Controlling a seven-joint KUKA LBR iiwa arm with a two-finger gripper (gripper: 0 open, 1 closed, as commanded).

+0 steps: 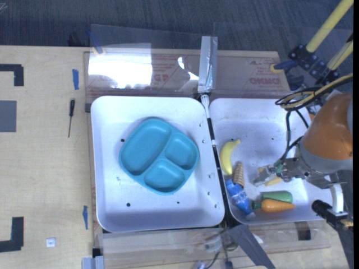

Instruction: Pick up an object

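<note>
just below the jaws (268,176) lies the carrot (276,205), apart.

The bench (39,167) is made of light wood. Two white bins sit on it side by side. The left bin (106,150) is near the middle of the picture, and the right bin (252,116) touches it on the 3 o'clock side. A clear plastic sheet (146,66) stands at 12 o'clock from the bins. A small screwdriver (70,116) lies on the wood at 9 o'clock from the left bin. Little bits of blue tape (75,78) stick to the wood near it. Black marks (15,74) sit along the far 9 o'clock edge.
</note>
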